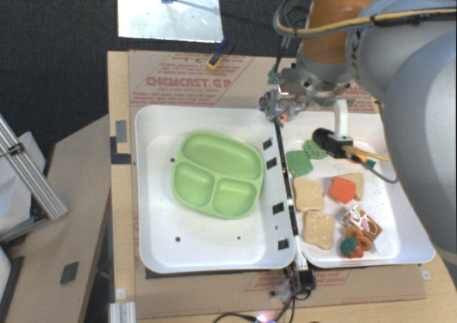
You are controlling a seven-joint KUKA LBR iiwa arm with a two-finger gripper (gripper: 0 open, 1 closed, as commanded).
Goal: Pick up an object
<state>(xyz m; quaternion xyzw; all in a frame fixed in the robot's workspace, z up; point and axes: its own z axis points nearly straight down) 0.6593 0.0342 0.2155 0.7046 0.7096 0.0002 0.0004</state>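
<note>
My gripper (280, 108) hangs above the far end of the divider between the bins; I cannot tell its state. Candidate objects lie in the right bin (400, 243). I would select the isolated orange piece (343, 189), centre above it, then descend vertically

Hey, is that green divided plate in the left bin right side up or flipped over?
Right side up: the green divided plate shows its three hollow compartments facing upward.
</note>
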